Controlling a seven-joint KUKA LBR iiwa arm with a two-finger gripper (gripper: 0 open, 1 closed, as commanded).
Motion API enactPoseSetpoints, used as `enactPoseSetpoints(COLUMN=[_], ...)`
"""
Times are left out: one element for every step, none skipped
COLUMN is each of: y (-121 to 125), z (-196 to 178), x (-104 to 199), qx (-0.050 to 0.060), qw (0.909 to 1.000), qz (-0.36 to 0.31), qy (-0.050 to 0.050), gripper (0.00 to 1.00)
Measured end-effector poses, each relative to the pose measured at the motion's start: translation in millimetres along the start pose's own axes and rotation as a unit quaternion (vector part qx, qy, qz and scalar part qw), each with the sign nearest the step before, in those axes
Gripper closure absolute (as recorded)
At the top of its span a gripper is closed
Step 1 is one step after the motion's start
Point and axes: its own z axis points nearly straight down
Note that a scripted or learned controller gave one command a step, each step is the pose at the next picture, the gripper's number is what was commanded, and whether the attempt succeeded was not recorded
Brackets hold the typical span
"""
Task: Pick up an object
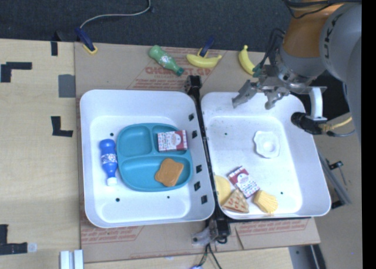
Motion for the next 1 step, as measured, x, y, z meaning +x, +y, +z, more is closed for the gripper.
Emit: enactPoseSetpoints(y=[-21.2], z=[132.2], x=[2.2], qx=[0.000], qw=[1.0000], qz=[0.000], qy=[0.000], gripper=[0.00])
